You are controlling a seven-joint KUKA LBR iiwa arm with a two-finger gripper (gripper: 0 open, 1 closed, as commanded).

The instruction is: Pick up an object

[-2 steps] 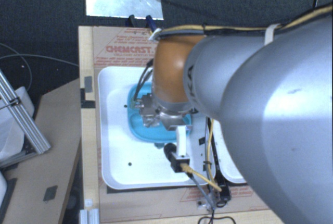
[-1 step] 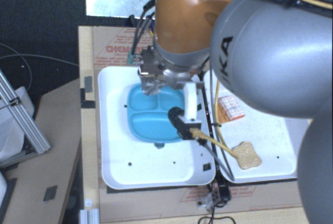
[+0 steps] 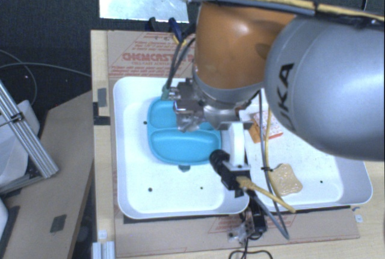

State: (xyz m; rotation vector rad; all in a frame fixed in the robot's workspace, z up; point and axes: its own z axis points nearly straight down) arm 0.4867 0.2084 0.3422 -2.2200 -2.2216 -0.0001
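Observation:
A light blue kidney-shaped dish (image 3: 177,140) lies in the left white bin (image 3: 135,191), near its middle. The arm's orange wrist hangs over the bin and my gripper (image 3: 187,114) reaches down onto the dish's upper right part. The gripper's metal body covers that part of the dish, and its tips are hidden from the camera. In the right bin (image 3: 337,188) a tan bread-shaped piece (image 3: 286,179) rests near the front, and an orange and white card (image 3: 264,125) lies by the divider.
A black cable fitting and yellow cable (image 3: 252,185) trail from the arm over the divider between the bins. Cardboard (image 3: 141,53) lies under the bins' far side. A metal frame (image 3: 24,137) stands at the left on the side bench.

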